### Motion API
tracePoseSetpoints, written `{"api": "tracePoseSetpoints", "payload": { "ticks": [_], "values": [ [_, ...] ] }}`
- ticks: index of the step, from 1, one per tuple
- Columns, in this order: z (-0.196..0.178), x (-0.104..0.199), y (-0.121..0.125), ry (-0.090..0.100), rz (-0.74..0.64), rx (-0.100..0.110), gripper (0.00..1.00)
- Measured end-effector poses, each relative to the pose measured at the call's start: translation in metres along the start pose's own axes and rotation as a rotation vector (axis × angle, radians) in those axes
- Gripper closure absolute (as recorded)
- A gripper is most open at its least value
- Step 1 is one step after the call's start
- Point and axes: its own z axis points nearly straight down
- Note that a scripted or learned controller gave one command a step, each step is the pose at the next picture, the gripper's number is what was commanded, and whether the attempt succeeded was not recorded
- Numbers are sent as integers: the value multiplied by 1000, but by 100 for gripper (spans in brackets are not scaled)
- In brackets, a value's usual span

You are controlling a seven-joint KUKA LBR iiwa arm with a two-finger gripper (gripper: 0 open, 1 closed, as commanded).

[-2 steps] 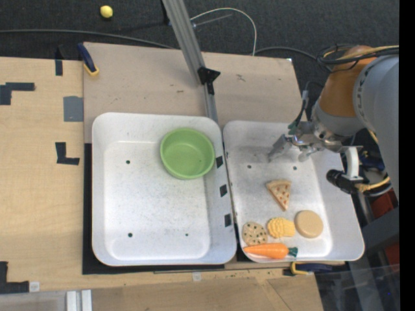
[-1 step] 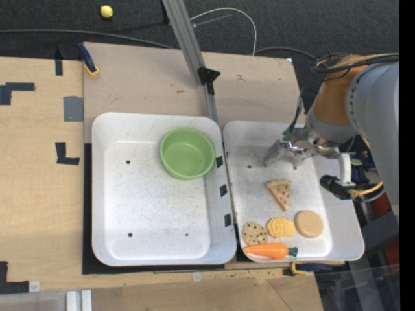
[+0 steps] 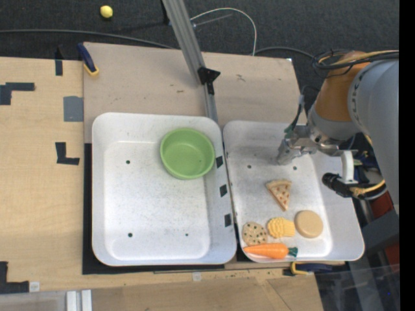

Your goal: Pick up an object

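My gripper (image 3: pixel 286 155) hangs over the upper part of the right bin (image 3: pixel 259 141), its fingers pointing down with nothing seen between them. Just below it lies a tan pizza-slice toy (image 3: pixel 280 193). Along the bin's front sit a round beige biscuit (image 3: pixel 309 224), a yellow ridged piece (image 3: pixel 281 227), a brown cookie (image 3: pixel 253 232) and an orange carrot (image 3: pixel 267 251). A green bowl (image 3: pixel 187 152) rests in the upper right of the left bin (image 3: pixel 130 206).
A grey metal pole (image 3: pixel 188 34) slants down to the seam between the bins. Cables and a black fitting (image 3: pixel 343 183) hang at the arm's side by the right bin's edge. A small yellow ball (image 3: pixel 106 11) lies on the dark floor beyond the bench.
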Motion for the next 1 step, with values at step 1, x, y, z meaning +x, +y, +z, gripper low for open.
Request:
{"api": "tracePoseSetpoints", "payload": {
  "ticks": [1],
  "values": [
    [-62, 0, -4, 0, 3, -7, 100]
  ]
}}
